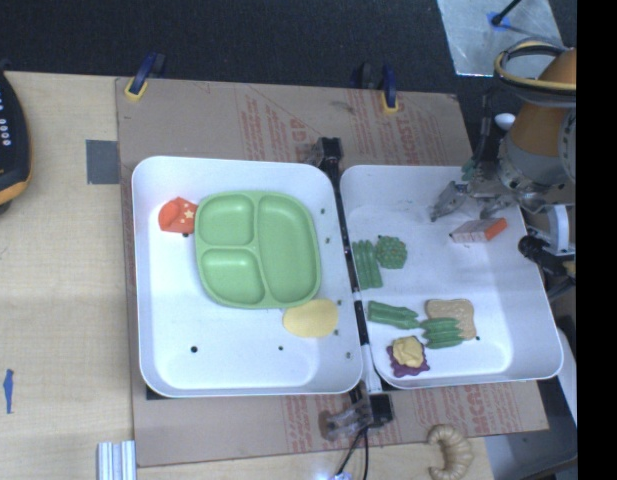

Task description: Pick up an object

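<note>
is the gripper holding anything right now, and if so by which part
Nothing shows between its fingers. The gripper is spread open low over the right bin, and the nearest thing, a small orange and white piece, lies on the bin floor just beside it, not gripped.

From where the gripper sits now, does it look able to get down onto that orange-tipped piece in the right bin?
Probably yes. The gripper hovers just up-left of the orange-tipped piece, which lies alone on bare bin floor, apart from the green food items.

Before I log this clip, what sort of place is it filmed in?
Most likely a robot lab bench set up for grasping trials. Two white bins sit on cardboard clamped to the table, toy food such as a broccoli piece lies in them, and a control pendant rests at the bench's left edge.
</note>
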Robot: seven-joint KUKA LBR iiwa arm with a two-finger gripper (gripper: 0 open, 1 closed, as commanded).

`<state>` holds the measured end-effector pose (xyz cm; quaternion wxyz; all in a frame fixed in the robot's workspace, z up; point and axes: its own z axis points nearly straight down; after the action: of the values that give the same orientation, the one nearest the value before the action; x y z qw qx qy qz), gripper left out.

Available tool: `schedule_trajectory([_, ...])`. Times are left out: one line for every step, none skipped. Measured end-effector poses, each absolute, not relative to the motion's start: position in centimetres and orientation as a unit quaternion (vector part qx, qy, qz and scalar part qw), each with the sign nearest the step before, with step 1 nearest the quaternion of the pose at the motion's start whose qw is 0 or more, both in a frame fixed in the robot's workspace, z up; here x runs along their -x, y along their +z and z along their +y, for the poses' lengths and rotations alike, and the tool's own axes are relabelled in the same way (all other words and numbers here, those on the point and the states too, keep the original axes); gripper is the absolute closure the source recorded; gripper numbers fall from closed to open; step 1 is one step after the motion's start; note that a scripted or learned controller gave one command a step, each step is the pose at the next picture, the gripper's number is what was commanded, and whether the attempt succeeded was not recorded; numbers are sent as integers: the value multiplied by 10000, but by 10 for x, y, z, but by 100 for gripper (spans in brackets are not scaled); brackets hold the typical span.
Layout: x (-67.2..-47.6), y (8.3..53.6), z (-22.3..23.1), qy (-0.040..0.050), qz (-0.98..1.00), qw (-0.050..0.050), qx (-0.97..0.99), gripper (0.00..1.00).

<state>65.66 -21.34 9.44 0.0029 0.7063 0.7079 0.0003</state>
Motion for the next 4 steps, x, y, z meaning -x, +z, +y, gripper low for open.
schedule_trajectory([-658,298,-213,28,7086,64,-7056,0])
schedule_trajectory([-605,154,-147,-43,7100,-79,-7041,0])
schedule_trajectory([-531,111,-134,-38,7085,-60,-7057,0])
schedule_trajectory([-620,110,-177,7,7092,33,-7050,0])
